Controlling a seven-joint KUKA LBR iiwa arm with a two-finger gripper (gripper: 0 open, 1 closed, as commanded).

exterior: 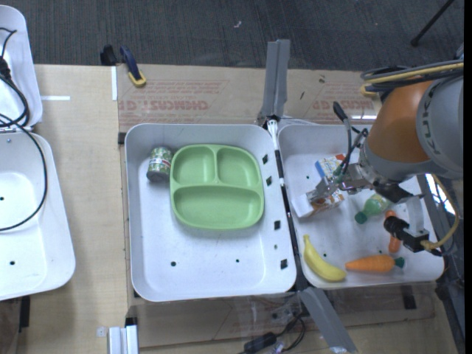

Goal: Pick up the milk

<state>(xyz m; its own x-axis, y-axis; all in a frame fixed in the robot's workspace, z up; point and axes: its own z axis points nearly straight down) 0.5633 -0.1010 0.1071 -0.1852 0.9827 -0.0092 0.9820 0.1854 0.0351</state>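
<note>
At the front of the right bin lie a yellow banana and an orange carrot, near each other but apart. A little further back is a small green bottle, just beside the arm. Then comes the gripper, low down in the middle of this bin. Right at its tip there is a small carton, which looks like the milk. The milk is tipped over at a slant and seems to rest on the bin floor. I cannot tell if the gripper is wide or narrow, or if it has hold of the milk, because the parts are too small and crowded together. So I think the reach is done, but the lift is not done yet. Over in the left bin sit a green plate with three parts and a little can just beside it.
</note>
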